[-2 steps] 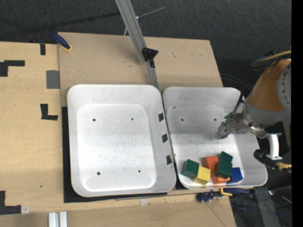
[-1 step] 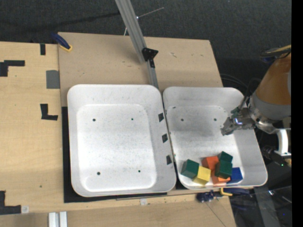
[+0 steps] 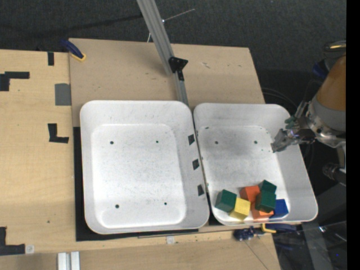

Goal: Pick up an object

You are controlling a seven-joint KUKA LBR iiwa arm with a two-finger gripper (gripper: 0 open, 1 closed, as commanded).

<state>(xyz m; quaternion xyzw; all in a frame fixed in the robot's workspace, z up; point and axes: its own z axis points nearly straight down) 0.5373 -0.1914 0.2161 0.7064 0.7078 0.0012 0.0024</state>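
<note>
While the gripper [image 3: 283,141] hangs over the far right rim of the right bin [image 3: 236,131], nothing lies between the jaws, and whether they stand released or clenched cannot be told from this slanted view. Every candidate for the pick sits in one tight cluster in the near right corner of the right bin: a green block [image 3: 226,200] at the cluster's left, a yellow block [image 3: 242,207] touching it, an orange block [image 3: 251,193] behind that, a dark green block [image 3: 267,194] stacked or leaning at the cluster's right, and a blue block [image 3: 280,207] against the bin wall. The left bin [image 3: 135,162] adjoins the right bin along their shared rim. Judged risks: the blocks touch one another, so a descending finger is likely to land on top of a neighbour rather than beside the target, pushing the pile instead of gripping; the blue and dark green blocks sit so close to the right bin's wall that a finger may strike the rim; the leaning dark green block may topple on contact; and a grasp taken across two blocks may slip on lifting. The green block, with open floor on its left, appears the least obstructed choice.
</note>
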